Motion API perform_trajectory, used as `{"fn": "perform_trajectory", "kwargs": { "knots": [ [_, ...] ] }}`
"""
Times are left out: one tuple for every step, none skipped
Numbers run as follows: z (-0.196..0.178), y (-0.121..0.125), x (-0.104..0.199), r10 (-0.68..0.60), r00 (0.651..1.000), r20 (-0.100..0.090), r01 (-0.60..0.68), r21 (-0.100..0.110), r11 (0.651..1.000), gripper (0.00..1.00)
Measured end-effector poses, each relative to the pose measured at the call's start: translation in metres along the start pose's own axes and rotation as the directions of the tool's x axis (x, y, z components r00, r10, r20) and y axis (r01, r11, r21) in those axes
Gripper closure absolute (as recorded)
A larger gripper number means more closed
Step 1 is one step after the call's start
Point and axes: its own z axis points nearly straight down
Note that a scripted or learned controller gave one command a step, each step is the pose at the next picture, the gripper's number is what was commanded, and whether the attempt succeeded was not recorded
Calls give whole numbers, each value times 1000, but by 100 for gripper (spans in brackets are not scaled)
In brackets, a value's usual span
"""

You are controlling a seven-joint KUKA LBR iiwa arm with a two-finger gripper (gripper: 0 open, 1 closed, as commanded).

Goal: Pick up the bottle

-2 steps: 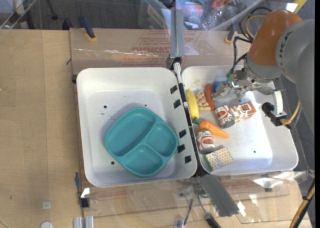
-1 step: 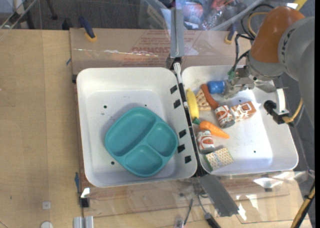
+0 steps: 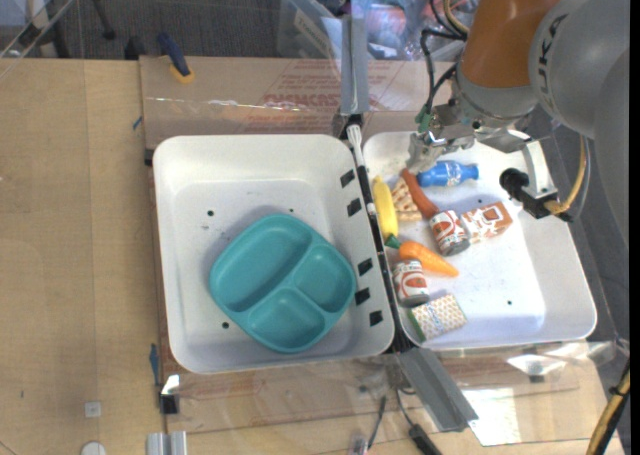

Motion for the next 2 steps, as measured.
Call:
{"fn": "perform_trajectory", "kwargs": {
  "knots": [
    [-2, -28, -56, -642, 766, -1, 642, 0, 766, 100],
    [-57, -40, 12, -425, 905, 0, 425, -1, 905, 100]
  ]
}}
